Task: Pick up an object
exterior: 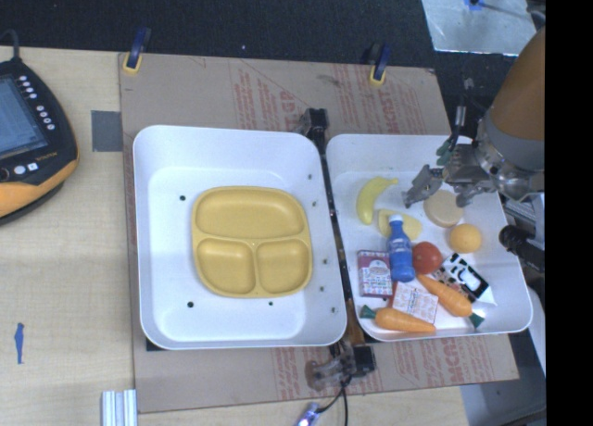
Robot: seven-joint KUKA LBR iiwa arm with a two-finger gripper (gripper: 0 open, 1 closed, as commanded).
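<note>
Gripper (443,185) over right bin (343,230), labels unreadable

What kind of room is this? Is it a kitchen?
Probably not a kitchen, more likely a robot lab. A robot arm reaches over two white bins clamped to a bench, one full of toy food like a banana, and a control pendant lies nearby.

I see even, moderately bright overhead light on the desk (74,267). The left bin (167,304) shows mild glare on its white floor; soft shadows lie under its rim. The arm (523,91) is slightly blurred. The floor beyond is dark. Resolution is low.
</note>
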